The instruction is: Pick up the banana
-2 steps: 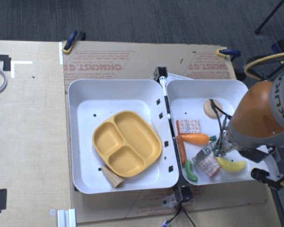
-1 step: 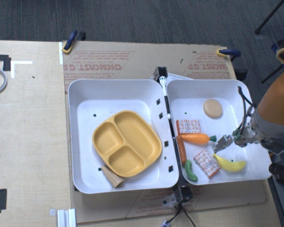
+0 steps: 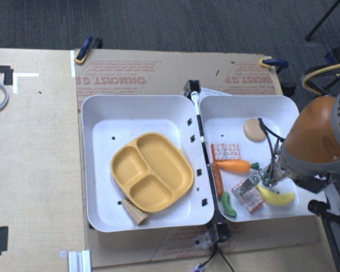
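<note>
The arm [image 3: 314, 137] enters from the right edge of the surface [image 3: 34, 169] and bends down over the right bin [image 3: 289, 109]. Its end effector [image 3: 266, 179] sits low in that bin, just above the left end of the banana [image 3: 276, 196]; whether it is spread, pressed together or pinching anything cannot be determined, as the wrist and cabling cover it. The banana lies on the floor of the right bin near the bin's front edge, toward its front right corner, with its length running roughly left to right. A small silver and red packet [image 3: 247, 194] lies just beside the banana on its left, and contact between the two cannot be confirmed. A carrot [image 3: 233, 166] lies near the middle of the right bin, behind the packet, with a red and white patterned square [image 3: 225, 151] just behind it. A long reddish item [image 3: 217, 179] runs along the bin's left wall, and a green item [image 3: 228, 205] lies at its front end near the front left corner. A pale round disc [image 3: 253, 130] rests toward the back of the right bin. The left bin [image 3: 96, 129] holds a yellow divided plate [image 3: 152, 171] near its centre, with a brown cracker-like piece [image 3: 134, 212] at the plate's front edge. Both bins rest on a cardboard sheet [image 3: 158, 72] clamped at its back corners.
</note>
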